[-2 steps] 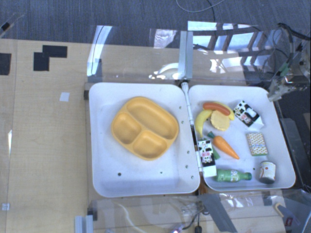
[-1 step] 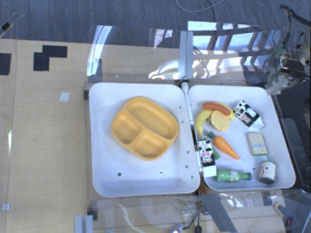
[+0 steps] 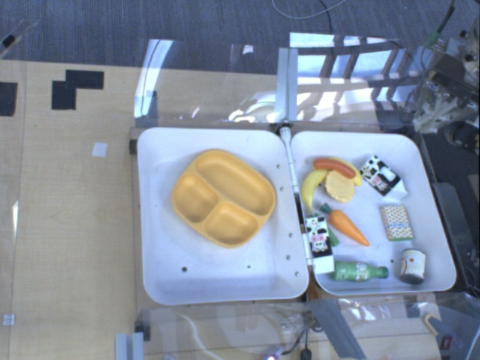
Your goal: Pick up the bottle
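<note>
Where the desk carries my two white bins side by side, the left bin holds one yellow plate with three compartments, set near its middle.

Across the divider, the right bin holds nine things. One cow-print carton lies against its left wall, and above it one banana curves beside one yellow disc. One red sausage lies just above those two. One carrot lies slantwise near the bin's middle, just right of the carton.

The one bottle, green with a white label, lies on its side near the bin's front edge, its cap end pointing right, just below the carrot and the carton.

Further right, a second cow-print carton sits toward the back, well apart from the first. One tan cracker block lies below it, and one small can sits in the front right corner, near the bottle's cap.

My claw hangs beyond the bin's back right corner, well apart from the bottle; I cannot tell whether it is apart or together.
</note>
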Tool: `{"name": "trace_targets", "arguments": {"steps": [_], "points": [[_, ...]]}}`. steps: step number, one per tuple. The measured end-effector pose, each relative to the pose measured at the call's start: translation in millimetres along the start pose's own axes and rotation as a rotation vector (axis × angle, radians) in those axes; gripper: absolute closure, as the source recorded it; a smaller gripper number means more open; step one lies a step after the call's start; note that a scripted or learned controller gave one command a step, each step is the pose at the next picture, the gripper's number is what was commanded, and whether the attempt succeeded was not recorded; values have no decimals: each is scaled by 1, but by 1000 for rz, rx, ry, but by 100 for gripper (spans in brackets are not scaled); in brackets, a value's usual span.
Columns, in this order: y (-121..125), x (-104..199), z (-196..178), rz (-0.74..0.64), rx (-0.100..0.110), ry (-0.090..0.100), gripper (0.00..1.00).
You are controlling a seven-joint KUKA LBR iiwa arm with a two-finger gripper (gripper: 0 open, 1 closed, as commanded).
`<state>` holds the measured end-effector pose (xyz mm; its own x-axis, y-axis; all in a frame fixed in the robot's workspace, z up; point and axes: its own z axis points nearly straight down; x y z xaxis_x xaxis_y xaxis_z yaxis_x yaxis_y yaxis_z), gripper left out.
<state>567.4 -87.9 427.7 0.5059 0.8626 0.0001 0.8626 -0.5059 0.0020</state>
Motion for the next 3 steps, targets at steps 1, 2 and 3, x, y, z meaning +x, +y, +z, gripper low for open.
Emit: {"name": "trace_targets", "arguments": {"steps": [1,2,3], "points": [[0,0,0,0,0,0,0],[-22,-15,5,-28,2,-1,0],[-21,-14,-5,-36,2,-3,100]]}}
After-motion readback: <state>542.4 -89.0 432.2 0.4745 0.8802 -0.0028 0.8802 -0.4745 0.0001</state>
